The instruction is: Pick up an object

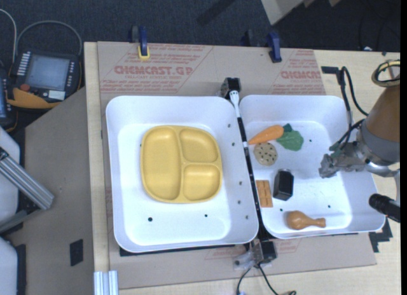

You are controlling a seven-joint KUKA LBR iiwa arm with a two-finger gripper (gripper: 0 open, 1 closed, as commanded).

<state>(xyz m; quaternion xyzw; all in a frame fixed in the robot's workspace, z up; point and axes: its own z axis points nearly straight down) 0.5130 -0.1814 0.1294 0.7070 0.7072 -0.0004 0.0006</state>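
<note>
My jaws: can't tell if parted | my gripper (331, 164) over right white bin (324, 110), bare floor beneath | orange plastic carrot (266, 135) lies far-left, long axis left-right, green top rightward

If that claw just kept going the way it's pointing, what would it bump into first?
The claw points leftward across the right bin. Going straight on, it would probably meet the black block first, though it may pass just above it; height is hard to judge from this slanted view.

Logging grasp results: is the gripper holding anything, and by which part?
Nothing is held: the gripper sits over bare floor of the right bin, apart from every object.
</note>
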